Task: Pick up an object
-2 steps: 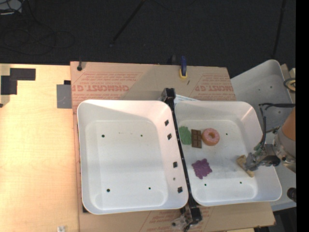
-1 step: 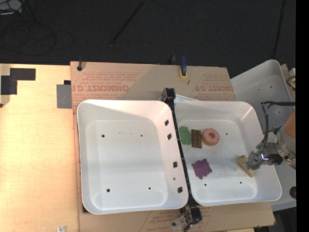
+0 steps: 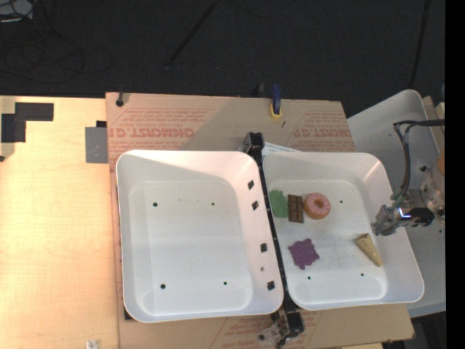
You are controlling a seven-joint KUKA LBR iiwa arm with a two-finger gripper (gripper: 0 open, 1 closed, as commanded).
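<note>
Gripper (image 3: 386,220) at right bin's (image 3: 407,289) right edge, finger state cannot be told | nothing seen held | cone (image 3: 369,249) just beside it; donut (image 3: 317,206), brown block (image 3: 295,209), green piece (image 3: 278,203), purple piece (image 3: 304,253) nearer left edge | pick pending

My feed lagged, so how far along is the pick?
Nothing looks picked yet: the donut, chocolate bar, green piece, purple piece and cone all lie in the right bin. The gripper sits at that bin's right rim. Grasp and lift remain.
</note>
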